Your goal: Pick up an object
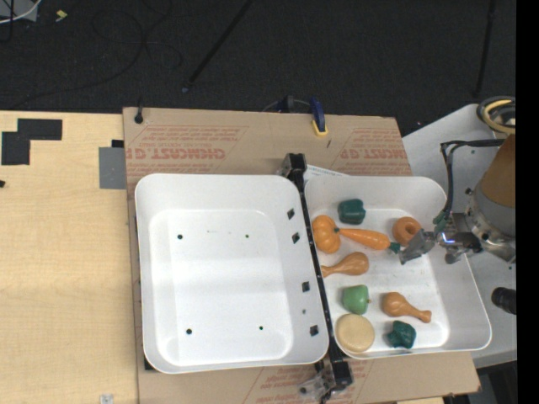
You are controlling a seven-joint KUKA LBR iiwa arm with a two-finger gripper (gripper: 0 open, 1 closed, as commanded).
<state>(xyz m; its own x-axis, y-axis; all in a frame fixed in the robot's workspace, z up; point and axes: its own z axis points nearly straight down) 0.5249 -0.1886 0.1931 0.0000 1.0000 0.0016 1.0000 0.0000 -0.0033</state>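
Camera view: the grey pincer (428, 247) hangs at 3 o'clock in the right white plastic bin (459, 310), fingers spread, holding nothing. The small brown ring-shaped doughnut toy (406, 228) lies just beside it at 10 o'clock; the fingers could nudge it away.

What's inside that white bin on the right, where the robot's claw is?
The right bin holds toy foods: a carrot, doughnut, pear, drumstick, green pepper. The gripper covers a patch of floor.

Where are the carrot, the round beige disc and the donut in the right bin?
carrot (364, 238): camera view, middle of its body.
round beige disc (355, 333): camera view, centre of its top.
donut (407, 228): camera view, on its ring.
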